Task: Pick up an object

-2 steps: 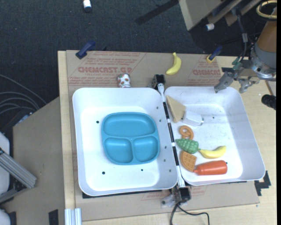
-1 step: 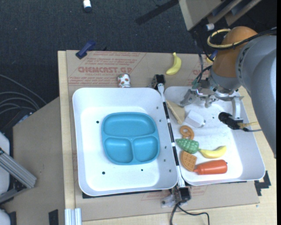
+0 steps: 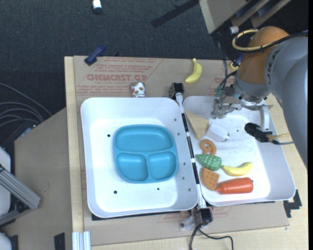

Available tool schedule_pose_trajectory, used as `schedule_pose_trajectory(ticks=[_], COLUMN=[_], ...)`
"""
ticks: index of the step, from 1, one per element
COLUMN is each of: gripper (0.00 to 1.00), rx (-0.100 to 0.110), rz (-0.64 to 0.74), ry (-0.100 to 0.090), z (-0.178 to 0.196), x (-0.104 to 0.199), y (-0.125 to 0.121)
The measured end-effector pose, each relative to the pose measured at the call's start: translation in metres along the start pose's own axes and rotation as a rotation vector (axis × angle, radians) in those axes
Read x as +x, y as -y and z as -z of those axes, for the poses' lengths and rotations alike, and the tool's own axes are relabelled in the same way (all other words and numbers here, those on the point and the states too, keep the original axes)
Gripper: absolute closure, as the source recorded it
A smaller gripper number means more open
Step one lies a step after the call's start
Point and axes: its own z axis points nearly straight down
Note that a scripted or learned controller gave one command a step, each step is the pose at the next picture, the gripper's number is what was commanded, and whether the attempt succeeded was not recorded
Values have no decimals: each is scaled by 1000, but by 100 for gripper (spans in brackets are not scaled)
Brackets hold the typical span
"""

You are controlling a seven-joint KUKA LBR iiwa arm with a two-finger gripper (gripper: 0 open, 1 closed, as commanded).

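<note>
Hovering over the right bin (image 3: 279, 161), the tool (image 3: 222, 108) — finger spread cannot be told — sits just above a white block (image 3: 216, 132); nearer lie a pretzel (image 3: 208, 146), banana (image 3: 238, 169) and red sausage (image 3: 234, 186); left bin (image 3: 93, 146) — blue tray (image 3: 145, 152).

Desk (image 3: 122, 73) top is a tan cardboard-like sheet with faded red "CHEMCAST" print, lying on a lighter wood-tone surface that shows along its near edge. Dark blue-black carpet (image 3: 39, 34) covers the floor behind and left of the desk. Black cables (image 3: 19, 110) loop across the carpet left of the desk. A grey metal rail (image 3: 17, 188) runs diagonally off the desk's near-left corner. A small white item (image 3: 97, 5) sits on the carpet well behind the desk. A beige box-like corner (image 3: 230, 12) with dark straps overhangs the desk's far-right side. Lighting is even and diffuse, with soft shadows only.
</note>
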Motion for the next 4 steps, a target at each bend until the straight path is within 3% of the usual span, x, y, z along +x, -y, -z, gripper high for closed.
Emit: schedule_pose_trajectory(ticks=[1, 2, 3, 4], gripper=[100, 100, 0, 0], rx=[-2, 2, 5, 9], rz=[1, -1, -1, -2], ry=[1, -2, -2, -3], z=[10, 138, 137, 17], x=[0, 15, 15, 22], y=[-1, 58, 58, 97])
